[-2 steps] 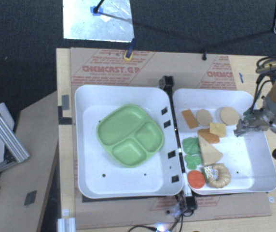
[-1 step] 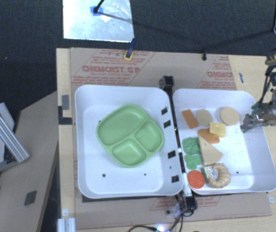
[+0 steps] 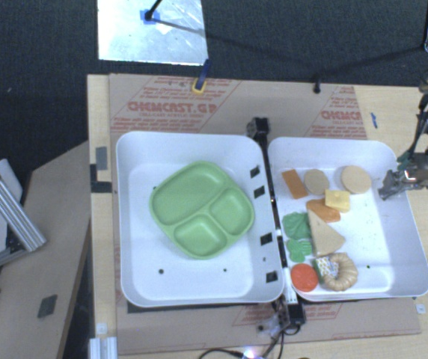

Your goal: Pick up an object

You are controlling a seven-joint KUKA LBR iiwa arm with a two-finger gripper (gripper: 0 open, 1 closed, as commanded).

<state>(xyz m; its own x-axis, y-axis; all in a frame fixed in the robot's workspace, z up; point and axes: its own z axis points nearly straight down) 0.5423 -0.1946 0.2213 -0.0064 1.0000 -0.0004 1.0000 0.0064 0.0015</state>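
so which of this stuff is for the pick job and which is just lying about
For the job: claw, right bin, its play food, such as the tomato, bagel, cheese.

Lying about: left bin, green plate, foil sheet.

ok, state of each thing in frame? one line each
green plate: upright, three compartments bare, in left bin
hand: at right bin's right rim, holding nothing visible
food pieces: loose cluster in right bin, untouched
red round piece: at near edge, touching the ring pastry
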